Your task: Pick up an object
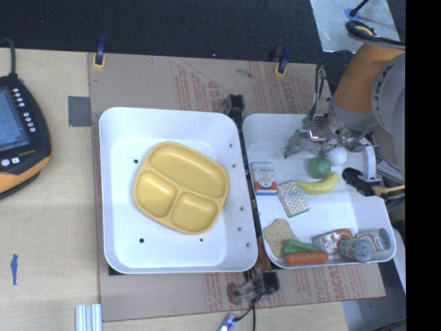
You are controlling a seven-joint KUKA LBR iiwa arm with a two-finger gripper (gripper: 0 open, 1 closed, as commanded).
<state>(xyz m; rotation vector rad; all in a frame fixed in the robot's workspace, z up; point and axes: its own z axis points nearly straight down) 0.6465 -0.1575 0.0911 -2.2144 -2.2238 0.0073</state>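
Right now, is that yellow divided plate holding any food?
Empty: the yellow plate shows three bare compartments in the left bin.

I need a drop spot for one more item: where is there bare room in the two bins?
Left bin: bare floor rings the yellow tray. Right bin: bare upper-left corner above the small carton; crowded around the end effector, banana and near edge.

Handheld screen unit (17, 140): cut off by left edge. Arm (372, 81): cut off at right. Can (348, 243) label: too small to read.
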